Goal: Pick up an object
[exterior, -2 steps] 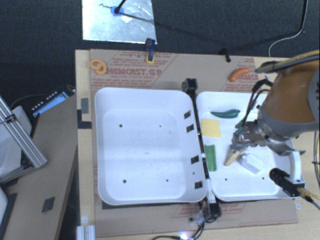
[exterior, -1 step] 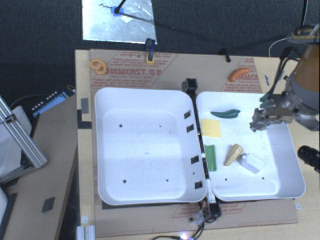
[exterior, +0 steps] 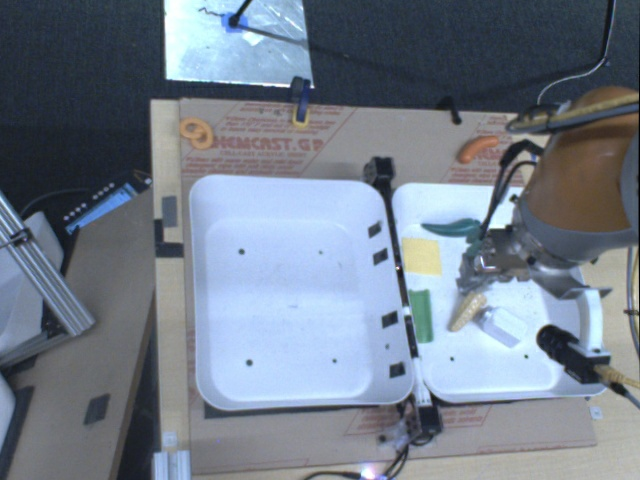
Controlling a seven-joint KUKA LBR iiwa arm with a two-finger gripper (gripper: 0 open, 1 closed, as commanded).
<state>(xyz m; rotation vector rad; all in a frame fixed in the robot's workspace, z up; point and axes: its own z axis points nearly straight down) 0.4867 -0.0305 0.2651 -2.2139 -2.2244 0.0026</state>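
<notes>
pincer low in right bin, spread unreadable | target: tan cone-shaped object just below pincer, toward bin's front, long axis slanting up-right | landmark: yellow card left of pincer

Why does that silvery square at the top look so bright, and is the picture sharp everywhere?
In the camera view, the silvery sheet catches overhead light and glares in patches. The white bins wash out a little, the left bin most. Small items such as the yellow square and green strip look soft and grainy. The arm, nearest the lens, looks slightly blurred.
</notes>
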